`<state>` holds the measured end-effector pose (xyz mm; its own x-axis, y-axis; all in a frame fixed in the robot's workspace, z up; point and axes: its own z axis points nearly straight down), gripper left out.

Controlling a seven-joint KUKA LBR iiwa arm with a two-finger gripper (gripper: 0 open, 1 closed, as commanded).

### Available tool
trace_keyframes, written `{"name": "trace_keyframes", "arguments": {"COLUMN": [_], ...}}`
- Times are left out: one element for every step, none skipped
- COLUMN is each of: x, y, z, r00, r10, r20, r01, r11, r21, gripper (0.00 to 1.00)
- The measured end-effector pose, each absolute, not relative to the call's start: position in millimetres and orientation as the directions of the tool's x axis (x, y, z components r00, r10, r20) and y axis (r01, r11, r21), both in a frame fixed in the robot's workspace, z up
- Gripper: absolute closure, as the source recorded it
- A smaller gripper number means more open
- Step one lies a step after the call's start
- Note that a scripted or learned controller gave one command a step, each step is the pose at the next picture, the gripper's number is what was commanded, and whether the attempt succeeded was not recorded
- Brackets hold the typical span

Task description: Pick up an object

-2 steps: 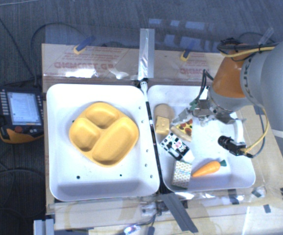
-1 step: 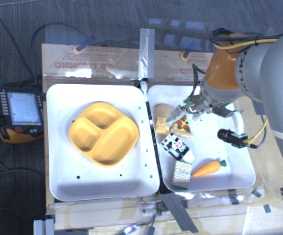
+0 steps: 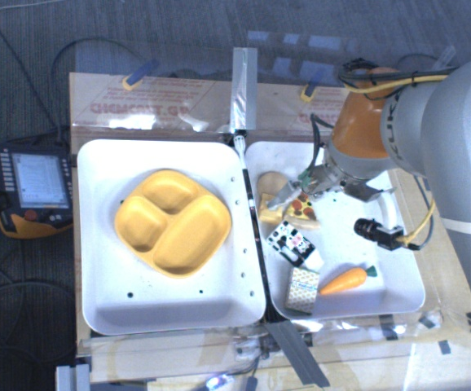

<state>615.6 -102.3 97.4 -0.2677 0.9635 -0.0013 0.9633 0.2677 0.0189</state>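
Reaching in from frame right, gripper low over right bin clutter, jaw state can't tell, carrot w/ box lower right, possibly untouched.

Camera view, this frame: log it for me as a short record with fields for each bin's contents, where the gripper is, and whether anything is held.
left bin: yellow three-part dish, upside down by the look of it
right bin: carrot, black and white box, patterned packet, pizza slice toy, tan item
gripper: low over the right bin's far left part, above the pizza slice toy
held: cannot tell
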Motion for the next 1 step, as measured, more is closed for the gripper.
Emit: {"name": "trace_keyframes", "arguments": {"x": [616.8], "y": [-101.1], "z": [103.4], "r00": [-0.268], "r10": [0.963], "r20": [0.000], "r01": [0.963], "r11": [0.268], "r21": [0.021], "gripper": [1.00]}}
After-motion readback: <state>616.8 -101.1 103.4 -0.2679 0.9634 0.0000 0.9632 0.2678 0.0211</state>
